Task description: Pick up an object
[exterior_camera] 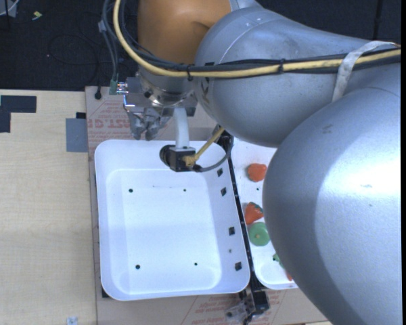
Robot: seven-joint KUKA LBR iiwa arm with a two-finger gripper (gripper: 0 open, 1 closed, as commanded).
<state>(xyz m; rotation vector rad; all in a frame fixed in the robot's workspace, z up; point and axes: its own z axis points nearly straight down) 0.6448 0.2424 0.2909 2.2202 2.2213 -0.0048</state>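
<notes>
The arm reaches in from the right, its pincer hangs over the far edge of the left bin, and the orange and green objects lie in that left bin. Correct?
Not quite. The camera view shows the orange objects and the green object lying in the right bin, not the left bin. The rest stands: the arm reaches in from the right and its pincer hangs over the left bin's far edge.

A pale wooden bench (34,202) carries two white bins side by side, the left bin (115,276) and the right bin (271,279).
</notes>
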